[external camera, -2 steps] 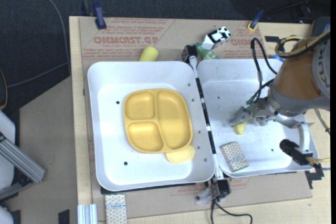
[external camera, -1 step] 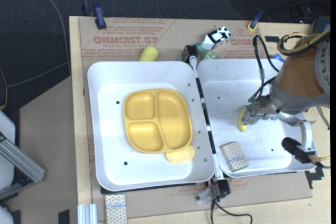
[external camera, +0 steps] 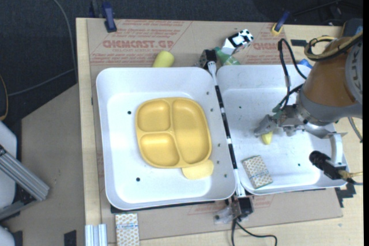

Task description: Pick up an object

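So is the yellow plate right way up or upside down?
Right way up: the yellow plate lies flat in the left bin, its three hollow sections facing up.

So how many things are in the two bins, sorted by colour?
Yellow: 3, the plate, the flat piece under its edge, and the small bit at the gripper.
Speckled tan: 1, the block.
Total: 4.

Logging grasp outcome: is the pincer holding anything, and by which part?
Cannot tell. The pincer sits right at the small yellow object in the right bin, but the contact is too small to make out.
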Motion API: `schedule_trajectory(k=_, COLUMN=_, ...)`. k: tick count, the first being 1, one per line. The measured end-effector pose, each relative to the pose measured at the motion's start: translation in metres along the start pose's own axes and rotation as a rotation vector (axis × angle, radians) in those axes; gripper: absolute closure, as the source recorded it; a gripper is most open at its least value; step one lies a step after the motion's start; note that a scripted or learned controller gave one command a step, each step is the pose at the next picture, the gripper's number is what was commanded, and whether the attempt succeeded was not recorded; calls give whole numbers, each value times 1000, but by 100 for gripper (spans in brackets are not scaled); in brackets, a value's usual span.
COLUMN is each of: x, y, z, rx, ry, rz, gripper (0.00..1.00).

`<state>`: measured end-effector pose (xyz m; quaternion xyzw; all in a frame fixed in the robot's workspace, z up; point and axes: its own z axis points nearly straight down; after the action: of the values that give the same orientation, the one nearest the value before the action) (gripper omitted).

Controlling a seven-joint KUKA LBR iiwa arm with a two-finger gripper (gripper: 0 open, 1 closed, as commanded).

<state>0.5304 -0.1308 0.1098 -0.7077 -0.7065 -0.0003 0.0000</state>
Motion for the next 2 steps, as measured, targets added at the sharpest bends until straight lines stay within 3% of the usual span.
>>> schedule_trajectory(k=1, x=0, y=0, z=-10, rx=-2, ry=-1, rz=0, gripper=100)
schedule_trajectory(k=2, x=0, y=0, z=-10, rx=-2, ry=0, rz=0, gripper=0)
